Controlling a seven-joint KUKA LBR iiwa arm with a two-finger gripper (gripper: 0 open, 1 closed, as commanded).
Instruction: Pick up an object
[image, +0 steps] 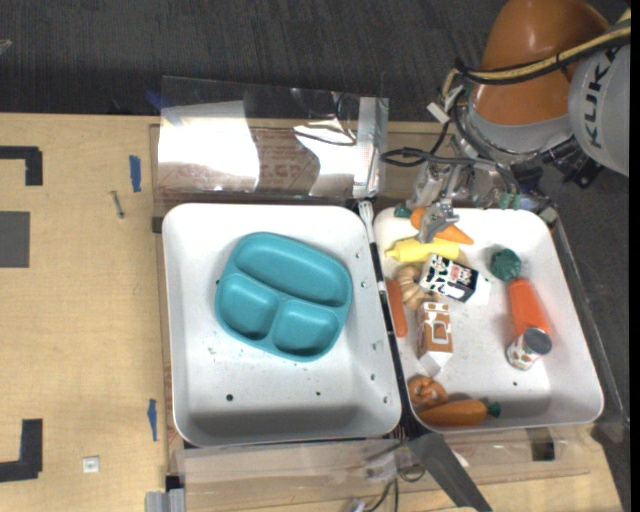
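Camera view looked down on the worktop (70, 300) with two white bins side by side. At the near edge of the right bin (580, 390) lay an orange carrot toy (455, 411) with a small brown item (424, 389) touching it. Farther in lay a small carton (436, 330), an orange cylinder with a grey cap (526, 320), a brown sausage-like piece (397, 305) along the left wall, a black-and-white packet (449, 277), a dark green item (504, 264) and a yellow banana toy (410, 250). The left bin (190, 390) held a teal divided tray (283, 295). At the far left corner of the right bin the pincer (438, 215) hung just over the banana toy and an orange piece (455, 236); whether it was clenched or released could not be told.
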